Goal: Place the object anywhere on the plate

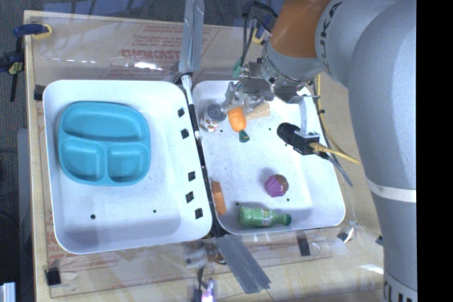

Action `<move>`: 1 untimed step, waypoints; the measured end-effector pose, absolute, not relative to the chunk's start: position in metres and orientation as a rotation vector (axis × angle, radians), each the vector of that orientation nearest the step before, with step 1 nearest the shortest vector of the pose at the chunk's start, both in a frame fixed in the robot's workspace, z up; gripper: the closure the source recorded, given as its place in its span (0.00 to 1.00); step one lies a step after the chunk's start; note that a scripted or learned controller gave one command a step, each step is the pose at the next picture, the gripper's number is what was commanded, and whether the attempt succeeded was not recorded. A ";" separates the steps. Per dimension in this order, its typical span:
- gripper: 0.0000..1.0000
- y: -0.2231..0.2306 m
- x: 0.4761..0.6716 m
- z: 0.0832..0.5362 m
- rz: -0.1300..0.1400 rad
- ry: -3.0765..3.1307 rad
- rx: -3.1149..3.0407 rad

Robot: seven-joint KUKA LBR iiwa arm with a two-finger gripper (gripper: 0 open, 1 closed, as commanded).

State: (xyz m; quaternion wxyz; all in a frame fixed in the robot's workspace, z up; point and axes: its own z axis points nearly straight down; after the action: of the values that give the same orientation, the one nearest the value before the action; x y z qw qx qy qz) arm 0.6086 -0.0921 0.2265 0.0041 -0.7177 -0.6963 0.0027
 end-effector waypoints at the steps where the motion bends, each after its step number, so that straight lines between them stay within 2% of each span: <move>1: 1.00 -0.029 0.657 0.230 0.001 -2.547 -1.838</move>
State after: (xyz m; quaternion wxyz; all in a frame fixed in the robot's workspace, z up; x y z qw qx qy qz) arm 0.6568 -0.0290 0.2299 0.0001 -0.5851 -0.8110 0.0004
